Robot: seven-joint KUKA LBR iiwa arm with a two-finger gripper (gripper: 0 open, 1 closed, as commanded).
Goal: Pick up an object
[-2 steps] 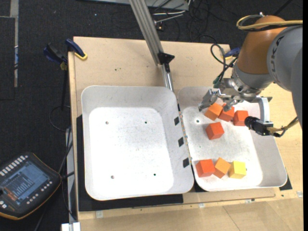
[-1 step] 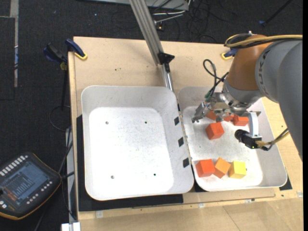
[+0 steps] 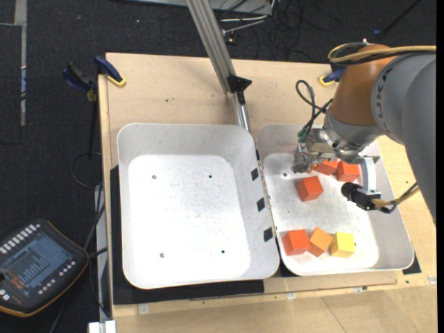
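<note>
Hanging low over the far end of the right bin, the pincer sits at the end of the grey arm, whose orange band is just above the wrist. Whether its fingers are spread or closed cannot be told from this slanted view; the metal tip is small and partly lost against the white bin floor, and nothing can be made out between them.

The relation that matters is with the nearest orange cube. It lies just beside the pincer, toward the camera's near edge and a touch toward the arm's side, apart from the tip rather than under it. It sits skewed, its edges turned at an angle to the bin walls, so no long axis offers itself; a grip would most likely need the wrist turned to meet two opposite faces.

Further orange blocks lie close on the arm's side of the pincer, partly hidden by the wrist hardware, so how many there are and how they rest is unclear. Well away from the pincer, along the bin's near wall, three cubes sit in a row: a red-orange cube, an amber cube touching or nearly touching it, and a yellow cube.

The left bin lies across the divide, well apart from the pincer, on the same table.
</note>
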